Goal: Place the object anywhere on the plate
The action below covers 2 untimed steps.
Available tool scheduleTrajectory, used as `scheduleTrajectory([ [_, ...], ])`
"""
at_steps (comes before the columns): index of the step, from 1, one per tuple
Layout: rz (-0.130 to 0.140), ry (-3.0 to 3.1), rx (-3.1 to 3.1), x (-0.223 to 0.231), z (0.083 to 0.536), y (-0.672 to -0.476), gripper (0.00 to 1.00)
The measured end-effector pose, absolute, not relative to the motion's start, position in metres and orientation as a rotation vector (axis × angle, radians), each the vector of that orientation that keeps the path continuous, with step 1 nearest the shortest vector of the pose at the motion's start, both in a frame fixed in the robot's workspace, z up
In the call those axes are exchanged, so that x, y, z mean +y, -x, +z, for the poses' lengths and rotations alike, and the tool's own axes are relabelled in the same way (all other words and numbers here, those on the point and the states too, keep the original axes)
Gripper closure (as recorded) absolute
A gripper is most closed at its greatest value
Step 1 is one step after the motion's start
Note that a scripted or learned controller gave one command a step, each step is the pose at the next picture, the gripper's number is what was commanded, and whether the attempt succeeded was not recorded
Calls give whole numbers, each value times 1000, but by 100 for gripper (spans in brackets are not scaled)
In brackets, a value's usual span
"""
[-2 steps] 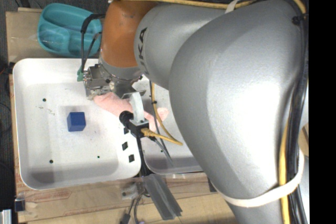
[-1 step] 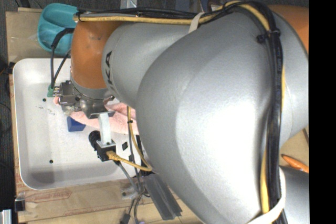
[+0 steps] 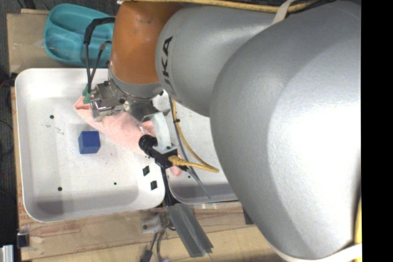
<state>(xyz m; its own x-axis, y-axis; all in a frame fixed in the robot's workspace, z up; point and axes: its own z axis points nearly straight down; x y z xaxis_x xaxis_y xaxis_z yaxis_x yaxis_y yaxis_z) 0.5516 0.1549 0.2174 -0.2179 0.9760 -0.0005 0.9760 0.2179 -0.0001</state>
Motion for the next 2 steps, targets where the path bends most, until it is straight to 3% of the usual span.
scheduleTrajectory([
  [1, 30, -2238, 2194, 183, 122, -537, 100],
  [2, -4, -1906, 2499, 164, 169, -577, 100],
])
